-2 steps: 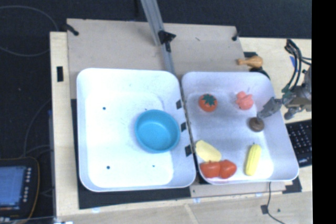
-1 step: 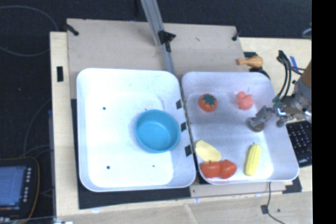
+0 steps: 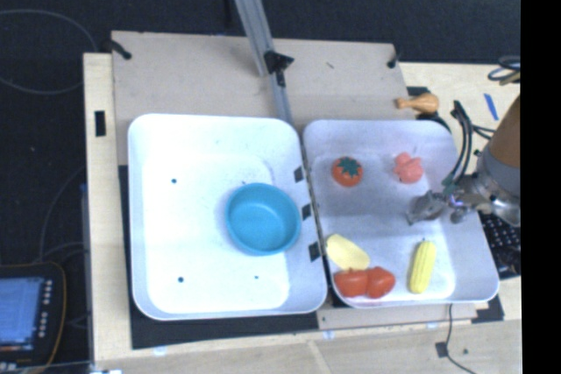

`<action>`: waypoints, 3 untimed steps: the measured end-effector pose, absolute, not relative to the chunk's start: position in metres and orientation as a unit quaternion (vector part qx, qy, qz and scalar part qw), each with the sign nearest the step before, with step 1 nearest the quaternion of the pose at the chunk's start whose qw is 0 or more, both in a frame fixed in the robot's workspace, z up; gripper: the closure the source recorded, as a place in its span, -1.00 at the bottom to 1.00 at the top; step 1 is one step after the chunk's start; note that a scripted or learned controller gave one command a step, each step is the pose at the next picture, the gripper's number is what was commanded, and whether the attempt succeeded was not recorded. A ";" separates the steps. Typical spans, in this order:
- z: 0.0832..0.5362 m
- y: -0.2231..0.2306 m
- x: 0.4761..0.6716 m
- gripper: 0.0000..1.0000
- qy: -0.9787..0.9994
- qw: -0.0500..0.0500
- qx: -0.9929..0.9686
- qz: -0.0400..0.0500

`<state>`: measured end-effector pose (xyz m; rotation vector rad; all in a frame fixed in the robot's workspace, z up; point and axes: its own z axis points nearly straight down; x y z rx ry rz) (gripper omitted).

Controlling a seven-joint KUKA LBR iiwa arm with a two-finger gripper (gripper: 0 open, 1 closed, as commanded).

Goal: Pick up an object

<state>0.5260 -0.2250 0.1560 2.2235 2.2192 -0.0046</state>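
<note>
So the gripper [image 3: 428, 208], jaw state unclear, is being lowered near the right bin's [image 3: 377, 144] right edge; the corn [image 3: 422, 266] is probably being lined up next.

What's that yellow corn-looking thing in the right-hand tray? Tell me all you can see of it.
The corn cob is a small yellow toy, probably plastic, with a bumpy ribbed surface. It lies flat on the floor of the right bin, near the front right corner, its long axis running roughly front to back with a slight tilt. Nothing touches it: the red piece lies apart to its left, and the robot's hand is just behind it, not on it.
</note>
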 end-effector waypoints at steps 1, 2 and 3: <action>0.170 -0.226 0.528 1.00 0.706 0.004 0.708 0.002; 0.224 -0.219 0.525 1.00 0.709 0.004 0.705 0.003; 0.262 -0.220 0.527 1.00 0.709 0.003 0.705 0.002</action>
